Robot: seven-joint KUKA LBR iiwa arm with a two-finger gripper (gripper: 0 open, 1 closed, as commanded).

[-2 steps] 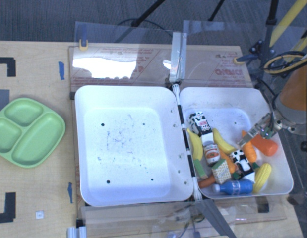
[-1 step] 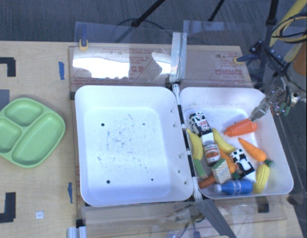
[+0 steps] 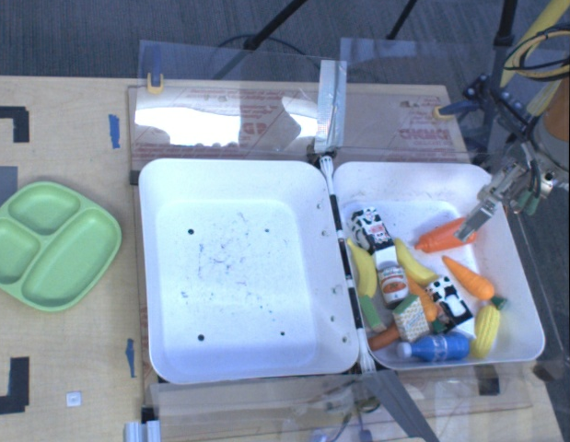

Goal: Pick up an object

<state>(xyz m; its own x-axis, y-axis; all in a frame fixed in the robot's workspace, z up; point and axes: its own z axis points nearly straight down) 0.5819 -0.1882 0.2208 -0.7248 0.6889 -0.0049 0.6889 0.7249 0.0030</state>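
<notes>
The right bin (image 3: 533, 325) holds a heap of toy food. At its upper right lies an orange carrot (image 3: 439, 238). A second carrot (image 3: 469, 279) lies below it, near a yellow corn cob (image 3: 487, 328). Two bananas (image 3: 363, 267) (image 3: 414, 263), a black-and-white carton (image 3: 369, 227), a small red-labelled bottle (image 3: 391, 283) and a blue bottle (image 3: 438, 348) fill the middle and front. My gripper (image 3: 472, 224) reaches in from the right, tilted down to the left. Its tip sits right at the thick end of the upper carrot. Nothing is lifted off the bin floor.
The left bin (image 3: 156, 274) is white with faint blue scribbles on its floor. A green divided plate (image 3: 50, 244) lies on the bench at the far left. Clear plastic panels (image 3: 331, 109) stand behind both bins. Cables and tripod legs crowd the upper right.
</notes>
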